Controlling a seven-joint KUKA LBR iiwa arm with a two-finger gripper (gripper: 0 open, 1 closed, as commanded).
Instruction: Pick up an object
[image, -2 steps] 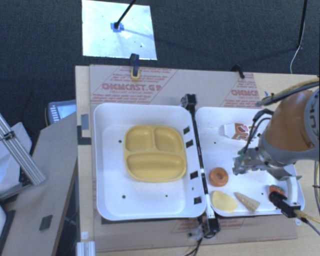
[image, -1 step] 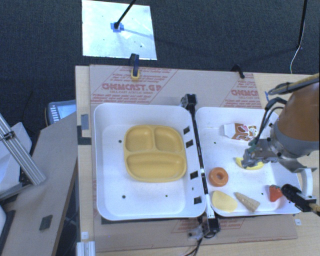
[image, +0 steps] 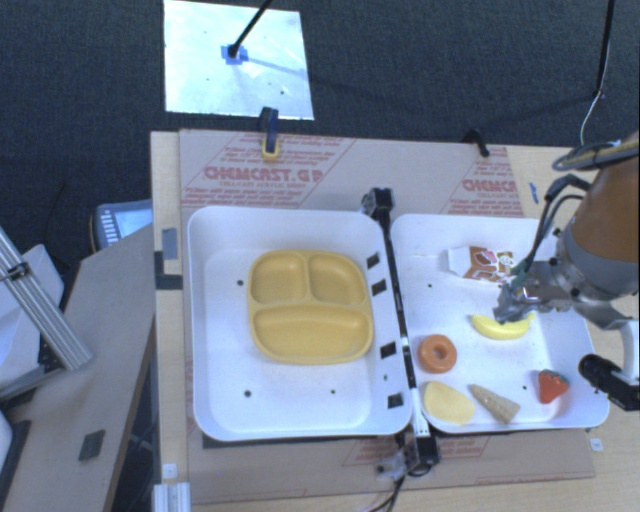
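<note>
Pincer: the pincer (image: 515, 303) is low in the right bin (image: 420, 240), just over the top edge of the banana (image: 499, 327).
Pincer state: it is too small and dark to tell if it is open or shut, and no toy can be seen inside it.
Banana: it lies flat on the bin floor, and it looks like the toy the arm is going for.
Other toys near: a white packet with red marks (image: 478, 262) lies just above the pincer, and an orange ring (image: 437, 353) lies to the left of the banana.
Toys further off: a strawberry (image: 552, 385), a tan wedge (image: 495, 402) and a yellow lump (image: 448, 402) sit along the near side of the bin.
Left bin: the left bin (image: 210, 300) holds a yellow tray (image: 308, 305) with three parts.
Done so far: the arm looks to be down at the banana, ready for a grab.
Left to do: nothing is off the floor yet; the grab and the lift are both not yet done.
</note>
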